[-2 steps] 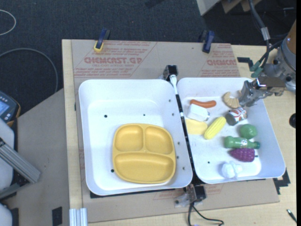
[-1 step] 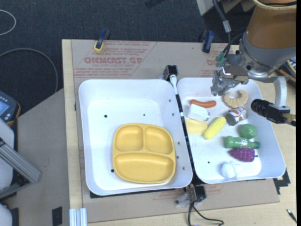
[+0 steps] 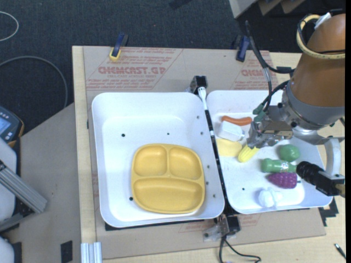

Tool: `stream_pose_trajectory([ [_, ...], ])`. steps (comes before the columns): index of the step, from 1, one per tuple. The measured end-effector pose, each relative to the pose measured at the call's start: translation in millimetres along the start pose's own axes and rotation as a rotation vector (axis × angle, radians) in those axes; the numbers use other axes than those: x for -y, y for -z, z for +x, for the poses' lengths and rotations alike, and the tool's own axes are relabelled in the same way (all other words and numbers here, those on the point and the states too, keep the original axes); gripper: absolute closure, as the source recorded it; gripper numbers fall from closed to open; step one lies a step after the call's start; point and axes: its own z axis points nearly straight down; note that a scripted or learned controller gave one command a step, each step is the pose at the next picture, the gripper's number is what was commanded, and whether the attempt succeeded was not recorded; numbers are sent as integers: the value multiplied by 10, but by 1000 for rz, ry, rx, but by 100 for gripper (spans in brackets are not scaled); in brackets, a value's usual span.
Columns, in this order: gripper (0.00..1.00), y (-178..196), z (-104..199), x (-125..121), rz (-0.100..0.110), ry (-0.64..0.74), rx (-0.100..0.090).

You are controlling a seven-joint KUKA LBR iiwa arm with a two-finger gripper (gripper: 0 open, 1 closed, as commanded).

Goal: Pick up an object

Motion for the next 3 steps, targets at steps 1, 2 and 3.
stream_pose_trajectory([
  [1, 100, 576, 327, -47, -16, 4, 1],
  [2, 100, -328, -156, -33, 2, -7, 3],
  [3, 100, -359, 465, -42, -4, 6, 0],
])
